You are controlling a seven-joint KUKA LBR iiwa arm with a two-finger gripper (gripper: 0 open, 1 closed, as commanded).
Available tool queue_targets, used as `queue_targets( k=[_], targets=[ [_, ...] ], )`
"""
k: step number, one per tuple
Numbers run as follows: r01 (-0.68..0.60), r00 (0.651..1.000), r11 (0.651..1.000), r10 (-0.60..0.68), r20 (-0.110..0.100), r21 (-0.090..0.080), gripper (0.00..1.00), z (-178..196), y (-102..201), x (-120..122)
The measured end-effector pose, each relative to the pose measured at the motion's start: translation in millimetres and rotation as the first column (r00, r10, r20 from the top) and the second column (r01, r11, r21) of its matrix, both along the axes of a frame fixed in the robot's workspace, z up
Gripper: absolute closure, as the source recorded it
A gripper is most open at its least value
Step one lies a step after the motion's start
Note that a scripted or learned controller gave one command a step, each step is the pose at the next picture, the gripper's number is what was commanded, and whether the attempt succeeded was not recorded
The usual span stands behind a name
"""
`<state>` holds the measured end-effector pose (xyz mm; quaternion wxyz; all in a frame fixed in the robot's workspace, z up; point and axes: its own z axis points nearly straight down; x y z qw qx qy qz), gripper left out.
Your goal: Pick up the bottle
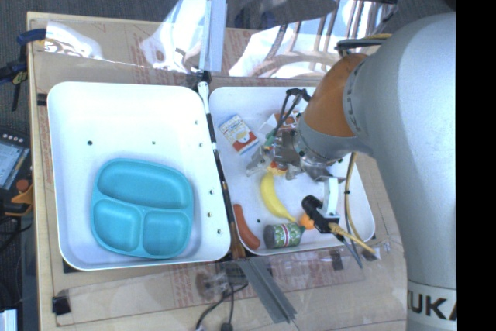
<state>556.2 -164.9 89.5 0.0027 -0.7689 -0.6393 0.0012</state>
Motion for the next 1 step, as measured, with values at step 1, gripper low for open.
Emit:
queue_targets(
  k=[1],
  targets=[
    [-0.062,0.998,0.998,0.062,0.001,0.001,0.0,0.7,-13.7,-80.2]
  ],
)
